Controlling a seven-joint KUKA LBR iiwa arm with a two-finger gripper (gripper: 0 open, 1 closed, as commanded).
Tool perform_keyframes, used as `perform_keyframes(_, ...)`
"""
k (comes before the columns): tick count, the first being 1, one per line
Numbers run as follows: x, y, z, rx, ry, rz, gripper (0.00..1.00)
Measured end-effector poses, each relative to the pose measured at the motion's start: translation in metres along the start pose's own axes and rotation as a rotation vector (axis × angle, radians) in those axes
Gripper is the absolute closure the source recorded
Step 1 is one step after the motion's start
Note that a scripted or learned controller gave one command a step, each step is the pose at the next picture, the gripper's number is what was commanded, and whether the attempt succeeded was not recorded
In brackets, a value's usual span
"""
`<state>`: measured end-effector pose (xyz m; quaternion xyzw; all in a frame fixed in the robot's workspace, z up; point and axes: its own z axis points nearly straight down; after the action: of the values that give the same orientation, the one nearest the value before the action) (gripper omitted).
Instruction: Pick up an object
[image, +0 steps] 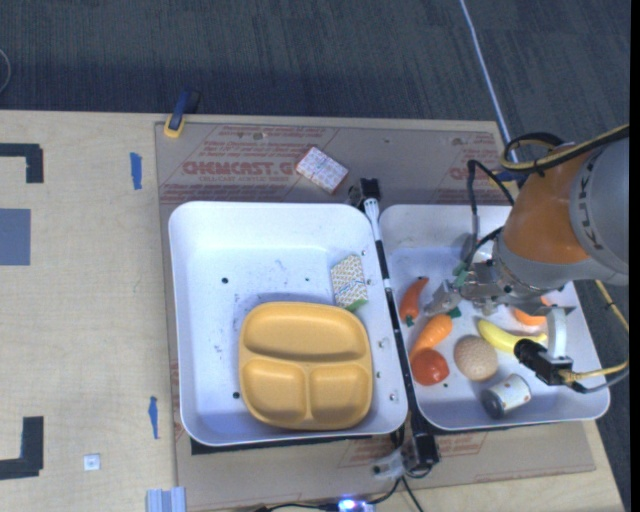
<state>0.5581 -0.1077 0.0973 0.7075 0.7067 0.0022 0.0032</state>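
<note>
1. The two-finger gripper (448, 297) hangs low in the right white bin (590, 405); whether its jaws are spread, I cannot tell.
2. An orange plastic carrot (432, 331) lies just beside it.
3. The arm's wrist partly hides an orange-and-white object (527, 319), perhaps a fruit.

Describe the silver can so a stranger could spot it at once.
Look in the right bin, the one crowded with toy food. Go to its near edge, just below the tan potato and the banana. The can lies on its side: the only shiny metal cylinder there.
</note>
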Motion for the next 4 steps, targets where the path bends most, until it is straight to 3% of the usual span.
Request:
perform_keyframes(1, 0.000, 0.001, -0.010, -0.003, -0.001, 0.001, 1.00)
perform_keyframes(2, 0.000, 0.001, -0.010, -0.003, -0.001, 0.001, 0.00)
perform_keyframes(3, 0.015, -0.011, 0.011, 0.005, 0.000, -0.001, 0.00)
perform_keyframes(4, 0.015, -0.009, 0.000, -0.001, 0.000, 0.001, 1.00)
